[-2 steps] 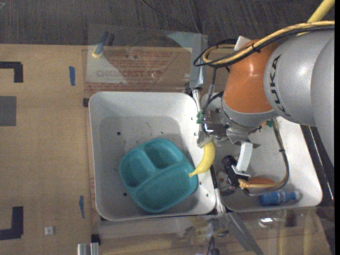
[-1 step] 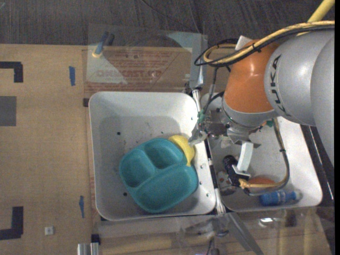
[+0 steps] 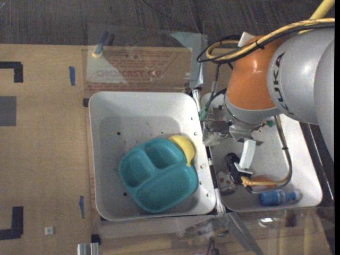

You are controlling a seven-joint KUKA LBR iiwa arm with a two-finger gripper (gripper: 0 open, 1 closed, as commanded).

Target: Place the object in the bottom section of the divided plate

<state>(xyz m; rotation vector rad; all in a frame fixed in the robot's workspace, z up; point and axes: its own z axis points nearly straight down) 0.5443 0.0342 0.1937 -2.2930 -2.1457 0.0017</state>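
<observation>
Landmark: teal divided plate (image 3: 151, 173), lying flat in the left bin (image 3: 101, 142), every section bare.
Target section: the large compartment (image 3: 169, 189) on the plate's lower right, with two smaller compartments above and to its left. It is judged to be the "bottom section".
Gripper: the gripper (image 3: 218, 133) is right of the plate, just across the wall between the bins, over the plate-side edge of the right bin (image 3: 305, 174).
Gripper state: cannot be told, because the orange-banded wrist (image 3: 249, 84) covers it from above. Nothing is seen carried.
Task's thing: not settled by the task sentence. By judgement it is one of the loose things in the right bin, where the gripper works.
Mottled thing: a small mottled thing (image 3: 225, 183) right of the plate, against the plate-side wall of the right bin and just below the gripper. It is the nearest candidate.
Blue bottle: the blue bottle (image 3: 276, 197) lies well right of the plate, beyond the gripper and on its side. Its long axis points roughly toward the plate.
Yellow object: the yellow object (image 3: 180, 145) touches the plate's upper-right rim and sits outside every section.
Deciding relation: both candidates lie on the side of the gripper away from the plate's top, so a pick would reach that way first. Carrying across the wall toward the large compartment comes after.
Hard to make out: the mottled thing's shape and identity, and the bin floor under the wrist.
</observation>
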